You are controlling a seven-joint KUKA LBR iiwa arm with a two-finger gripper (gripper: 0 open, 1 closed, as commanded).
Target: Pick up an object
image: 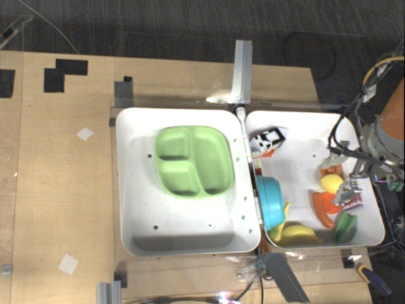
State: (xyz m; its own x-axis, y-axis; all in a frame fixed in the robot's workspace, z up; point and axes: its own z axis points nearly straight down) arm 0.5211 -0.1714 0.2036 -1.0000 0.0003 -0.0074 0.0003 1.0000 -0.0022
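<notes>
The right bin (297, 151) holds several small things. A yellow lemon-like ball (331, 183) lies at its right side, with an orange piece (323, 206) below it and a green piece (345, 227) near the front right corner. A purple and white item (354, 201) sits between them. My gripper (350, 191) hangs low over this cluster, just right of the yellow ball and above the purple item. The grey arm (387, 135) comes in from the right edge. I see nothing lifted off the bin floor.
A blue bowl (271, 200) leans on the divider wall, with a yellow banana (295, 234) at the front. A black and white toy (266, 140) lies at the back left of the right bin. The left bin (136, 170) holds a green divided plate (192, 160).
</notes>
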